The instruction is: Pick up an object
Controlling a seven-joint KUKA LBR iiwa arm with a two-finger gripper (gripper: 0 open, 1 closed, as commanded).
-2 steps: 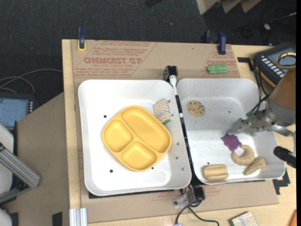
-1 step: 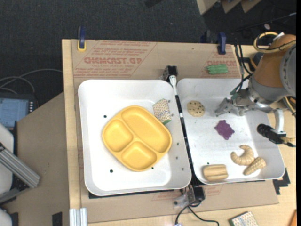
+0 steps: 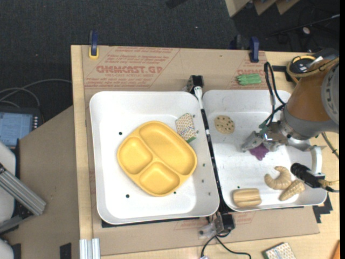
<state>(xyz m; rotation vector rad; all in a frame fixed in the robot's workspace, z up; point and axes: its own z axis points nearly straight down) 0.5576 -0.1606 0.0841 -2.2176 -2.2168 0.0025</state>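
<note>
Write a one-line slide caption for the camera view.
KUKA arm's gripper poised over a purple object in the right bin, near a cookie and croissant; yellow divided plate in the left bin.

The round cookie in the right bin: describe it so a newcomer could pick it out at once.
Start at the right bin, the white bin the arm reaches into. Look to its far left part, near the divider between the bins: the cookie lies there alone. It is flat, round and speckled, unlike the curved croissant and bread roll along the near edge.

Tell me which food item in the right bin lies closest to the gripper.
The purple piece, directly under the gripper; cookie, croissant and bread roll lie farther off.
</note>
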